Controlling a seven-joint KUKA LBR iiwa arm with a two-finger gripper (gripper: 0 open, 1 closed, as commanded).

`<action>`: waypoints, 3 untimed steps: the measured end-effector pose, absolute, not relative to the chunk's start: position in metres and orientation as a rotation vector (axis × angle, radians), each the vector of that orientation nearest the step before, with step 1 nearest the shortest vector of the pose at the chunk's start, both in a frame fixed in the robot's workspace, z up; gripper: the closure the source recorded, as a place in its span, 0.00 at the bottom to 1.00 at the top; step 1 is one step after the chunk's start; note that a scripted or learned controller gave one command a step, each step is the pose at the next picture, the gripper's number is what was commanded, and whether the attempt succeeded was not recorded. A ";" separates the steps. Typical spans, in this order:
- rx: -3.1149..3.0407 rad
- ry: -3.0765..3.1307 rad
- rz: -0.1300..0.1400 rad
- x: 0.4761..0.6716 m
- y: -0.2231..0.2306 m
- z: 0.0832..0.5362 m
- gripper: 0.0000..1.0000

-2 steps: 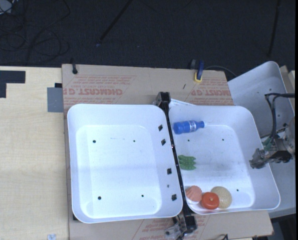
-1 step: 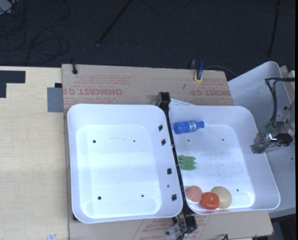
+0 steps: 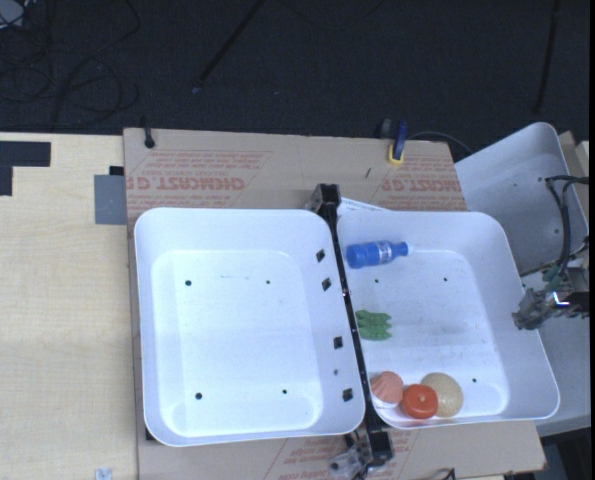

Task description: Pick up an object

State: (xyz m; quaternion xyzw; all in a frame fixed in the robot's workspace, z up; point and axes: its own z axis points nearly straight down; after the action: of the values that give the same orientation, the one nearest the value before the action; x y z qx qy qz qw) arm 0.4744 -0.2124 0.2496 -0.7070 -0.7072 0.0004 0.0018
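1. Where the right-hand shallow white plastic bin (image 3: 497, 230) ends at its outer rim, the dark grey two-finger gripper (image 3: 543, 304) hangs just outside that rim, beside the bin's right wall. It is too small and dark there to tell whether it is released or clenched.
2. All the pickable things lie in the right-hand bin, apart from the gripper.
3. A blue plastic bottle (image 3: 375, 254) with a paler cap end lies on its side near the bin's far left corner, cap towards the right.
4. A small green leafy-looking item (image 3: 373, 325) rests near the left wall, about halfway down.
5. Three round pieces cluster at the near edge:
   - a pinkish round piece (image 3: 386, 387) on the left
   - a red-orange round piece (image 3: 420, 401) touching it in the middle
   - a beige round piece (image 3: 445, 392) touching that on the right
6. The left-hand shallow white plastic bin (image 3: 237, 223) sits edge to edge with the first, and both rest on a printed brown cardboard sheet (image 3: 207, 173) laid over the pale wooden bench (image 3: 47, 318).
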 end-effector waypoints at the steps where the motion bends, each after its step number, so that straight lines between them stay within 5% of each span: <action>1: -2.219 -2.224 0.000 0.524 -0.213 0.238 1.00; 2: -2.220 -2.218 0.002 0.474 -0.213 0.251 1.00; 3: -2.220 -2.222 0.000 0.477 -0.214 0.274 1.00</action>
State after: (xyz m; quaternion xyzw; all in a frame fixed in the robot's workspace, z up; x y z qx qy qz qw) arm 0.4770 -0.2137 0.2743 -0.7068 -0.7074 0.0000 0.0000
